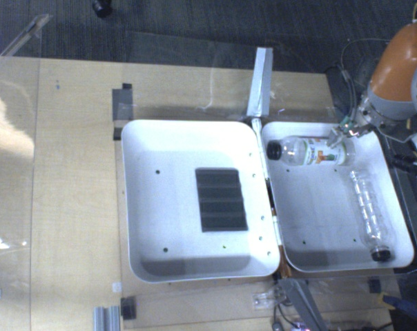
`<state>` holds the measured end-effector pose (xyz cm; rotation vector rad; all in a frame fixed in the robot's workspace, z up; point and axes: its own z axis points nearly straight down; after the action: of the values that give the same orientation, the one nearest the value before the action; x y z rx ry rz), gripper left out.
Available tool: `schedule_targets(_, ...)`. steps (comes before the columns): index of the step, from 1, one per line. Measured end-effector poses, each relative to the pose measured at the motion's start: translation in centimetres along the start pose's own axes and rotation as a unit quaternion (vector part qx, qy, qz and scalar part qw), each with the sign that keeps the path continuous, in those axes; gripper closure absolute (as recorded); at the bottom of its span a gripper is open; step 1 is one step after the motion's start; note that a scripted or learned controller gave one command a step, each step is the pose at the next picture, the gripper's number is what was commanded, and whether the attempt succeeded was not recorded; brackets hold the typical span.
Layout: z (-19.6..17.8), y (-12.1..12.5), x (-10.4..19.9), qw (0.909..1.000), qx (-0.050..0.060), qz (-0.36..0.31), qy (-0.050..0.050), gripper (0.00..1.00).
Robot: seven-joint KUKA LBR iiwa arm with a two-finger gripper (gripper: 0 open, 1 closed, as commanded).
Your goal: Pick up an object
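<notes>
Labelled bottle [306, 151] lies on its side at far end of right bin [317, 216], cap toward the divider. Gripper [348, 130] just beside the bottle's base; grip state: cannot tell. Clear bottle [369, 212] along bin's right wall. Nothing lifted; grasp and lift remain.

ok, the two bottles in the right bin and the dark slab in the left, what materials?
Labelled bottle: clear plastic by the look, glossy, with a dark cap. Long bottle: clear ribbed plastic, the bin showing through it. Dark slab: matte black, ridged, maybe rubber or foam; can't tell which.
</notes>
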<state>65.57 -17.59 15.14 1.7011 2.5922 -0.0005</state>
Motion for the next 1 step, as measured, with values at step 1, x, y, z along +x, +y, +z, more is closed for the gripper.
schedule_targets(1, 0.0, -0.04, -0.04, 1.0, 0.0, 0.0, 0.0, 0.0)
